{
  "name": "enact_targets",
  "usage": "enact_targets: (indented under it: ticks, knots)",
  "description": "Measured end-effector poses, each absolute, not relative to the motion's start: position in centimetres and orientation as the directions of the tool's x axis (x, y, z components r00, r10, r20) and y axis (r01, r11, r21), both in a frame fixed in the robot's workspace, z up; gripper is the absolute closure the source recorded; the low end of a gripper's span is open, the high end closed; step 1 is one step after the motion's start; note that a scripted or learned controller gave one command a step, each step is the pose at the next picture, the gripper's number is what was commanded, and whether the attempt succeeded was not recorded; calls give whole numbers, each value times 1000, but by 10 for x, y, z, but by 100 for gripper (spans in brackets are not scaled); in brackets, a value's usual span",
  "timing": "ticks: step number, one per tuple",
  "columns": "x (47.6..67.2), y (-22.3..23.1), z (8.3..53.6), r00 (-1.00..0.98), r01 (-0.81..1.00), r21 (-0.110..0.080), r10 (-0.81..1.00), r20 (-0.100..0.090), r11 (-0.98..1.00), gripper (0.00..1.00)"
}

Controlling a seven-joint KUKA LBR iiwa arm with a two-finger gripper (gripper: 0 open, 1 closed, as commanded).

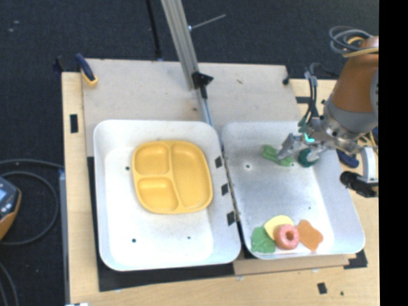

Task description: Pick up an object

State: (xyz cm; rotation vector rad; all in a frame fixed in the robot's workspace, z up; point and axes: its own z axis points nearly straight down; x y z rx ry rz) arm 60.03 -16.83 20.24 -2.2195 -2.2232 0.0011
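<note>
The landmark here is the right-hand white bin (331, 190), one of two sitting side by side on the tabletop (255, 91). The grey arm with its orange band (354, 85) reaches in over that bin's far right part, and its pincer (298, 148) hangs low over the bin's upper middle, right at a small green object (278, 154) that lies on the bin floor there. The arm is angled down and toward the bin's centre, which fits an approach aimed at this green piece rather than at anything else. Whether the pincer is open, closed, or already has the piece between its tips I cannot tell: the tips blur into the green shape and a teal part beside them, and contact may or may not exist. At the bin's near edge, well apart from the pincer, four toy foods crowd together: a green piece (261, 241), a yellow piece (278, 224), a pink ring (287, 236) resting partly against the yellow one, and an orange piece (310, 234). Packed that tightly, they would likely be harder to pick singly, so the lone green object looks the more sensible target. The left-hand bin (111, 196), beside the landmark bin, carries a yellow divided plate (172, 175) lying flat near its middle, out of the arm's way.
</note>
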Motion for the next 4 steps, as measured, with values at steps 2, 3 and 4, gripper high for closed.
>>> enact_targets:
  ticks: [2,3,4]
  knots:
    - [596,-160,149,-1,1000,-3,1000,0,1,0]
    - [596,-161,99,0,1000,0,1000,-2,0,0]
    - [598,-162,113,2,1000,6,1000,-3,-2,100]
